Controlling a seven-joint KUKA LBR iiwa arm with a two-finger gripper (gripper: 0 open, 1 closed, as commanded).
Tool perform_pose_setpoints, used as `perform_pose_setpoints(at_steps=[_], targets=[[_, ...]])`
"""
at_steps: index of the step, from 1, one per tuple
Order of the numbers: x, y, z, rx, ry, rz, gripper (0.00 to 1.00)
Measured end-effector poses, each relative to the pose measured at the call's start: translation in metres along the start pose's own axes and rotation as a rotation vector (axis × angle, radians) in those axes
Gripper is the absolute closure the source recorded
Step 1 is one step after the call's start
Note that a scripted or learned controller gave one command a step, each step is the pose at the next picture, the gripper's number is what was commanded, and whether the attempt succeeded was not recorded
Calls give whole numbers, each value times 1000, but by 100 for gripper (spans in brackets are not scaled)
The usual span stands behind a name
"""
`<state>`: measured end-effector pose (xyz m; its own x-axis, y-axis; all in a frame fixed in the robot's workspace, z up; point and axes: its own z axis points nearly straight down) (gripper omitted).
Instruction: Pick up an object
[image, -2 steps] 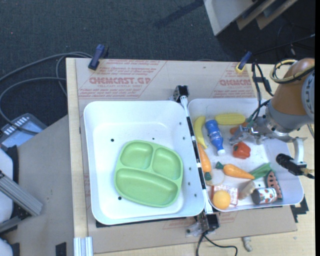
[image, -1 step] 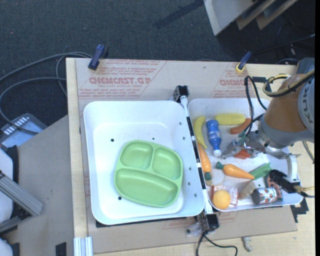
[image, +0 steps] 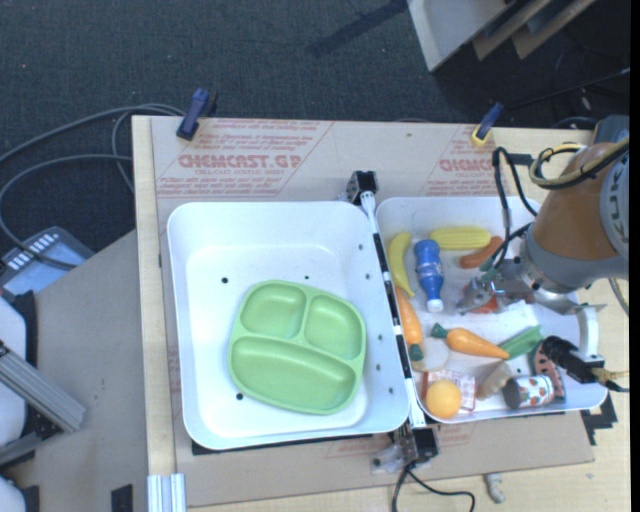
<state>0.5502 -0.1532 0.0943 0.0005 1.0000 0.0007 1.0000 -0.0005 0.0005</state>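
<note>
The right bin (image: 446, 207) holds several small toys. A yellow banana (image: 400, 262), a blue bottle (image: 429, 272) and a corn cob (image: 459, 238) lie at its back. An orange carrot (image: 475, 343) lies in the middle. An orange fruit (image: 443, 399) and a small can (image: 530, 391) sit near the front wall. My gripper (image: 484, 294) hangs low over the bin's middle right, just right of the bottle and above the carrot. A small red thing (image: 486, 307) lies partly hidden under it. A reddish sausage-like piece (image: 478, 258) lies just behind it.
The left bin (image: 200, 240) bears a green divided plate (image: 298, 346). A second carrot (image: 410, 322) lies along the right bin's left wall. A green piece (image: 522, 340) and a beige piece (image: 492, 378) crowd the front right. Clamps grip the cardboard at the back.
</note>
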Motion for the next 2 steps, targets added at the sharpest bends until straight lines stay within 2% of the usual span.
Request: perform_pose_setpoints(at_steps=[1, 2], targets=[[105, -30, -90, 0, 0, -2, 100], [154, -32, -145, 0, 0, -2, 100]])
